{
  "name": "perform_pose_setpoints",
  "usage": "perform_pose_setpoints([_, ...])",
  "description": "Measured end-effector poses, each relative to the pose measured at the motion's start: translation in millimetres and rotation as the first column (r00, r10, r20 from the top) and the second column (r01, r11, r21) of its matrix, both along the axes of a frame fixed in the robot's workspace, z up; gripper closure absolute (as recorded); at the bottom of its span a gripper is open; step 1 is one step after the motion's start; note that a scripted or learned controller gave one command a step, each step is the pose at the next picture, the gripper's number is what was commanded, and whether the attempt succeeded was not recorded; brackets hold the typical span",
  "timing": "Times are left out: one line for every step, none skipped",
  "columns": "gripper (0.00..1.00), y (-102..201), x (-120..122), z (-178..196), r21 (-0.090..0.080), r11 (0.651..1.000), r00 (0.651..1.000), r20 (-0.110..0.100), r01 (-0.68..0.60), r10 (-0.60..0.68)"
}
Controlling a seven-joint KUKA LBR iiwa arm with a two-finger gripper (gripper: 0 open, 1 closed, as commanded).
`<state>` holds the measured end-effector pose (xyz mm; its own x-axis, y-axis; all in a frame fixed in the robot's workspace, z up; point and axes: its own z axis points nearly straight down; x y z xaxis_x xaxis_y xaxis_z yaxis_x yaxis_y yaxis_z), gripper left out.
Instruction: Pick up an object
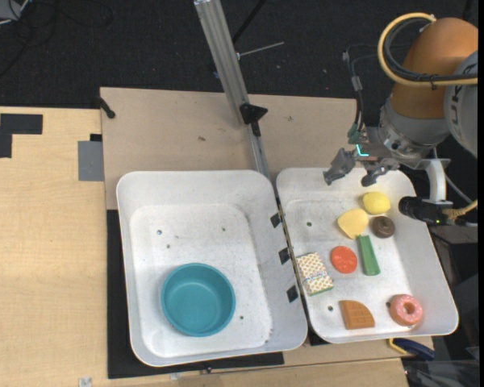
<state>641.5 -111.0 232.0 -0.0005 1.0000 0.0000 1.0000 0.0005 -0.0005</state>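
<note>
Your claw (356, 171) hangs spread wide and holding nothing above the far end of the right bin (306, 185), just beside the yellow lemon (377, 202). You've lifted nothing so far: lemon, chocolate donut (381, 227) and pink donut (405, 310) all lie in that bin, so descent, closing and lifting remain.

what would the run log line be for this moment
phase: approach | two-finger gripper: open, nothing held, over far end of right white bin | nearest: round yellow lemon-like toy | left white bin: teal bowl

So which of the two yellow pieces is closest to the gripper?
The round yellow ball, just below the gripper; the yellow wedge lies lower and farther left.
</note>
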Motion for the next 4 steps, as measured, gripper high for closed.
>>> perform_pose_setpoints([0.0,0,0,0,0.0,1.0,1.0,0.0,0.0,0.0])
perform_pose_setpoints([0.0,-3,7,-57,0.0,1.0,1.0,-0.005,0.0,0.0])
perform_pose_setpoints([0.0,-7,4,-101,0.0,1.0,1.0,-0.004,0.0,0.0])
perform_pose_setpoints([0.0,-7,3,-143,0.0,1.0,1.0,-0.003,0.0,0.0])
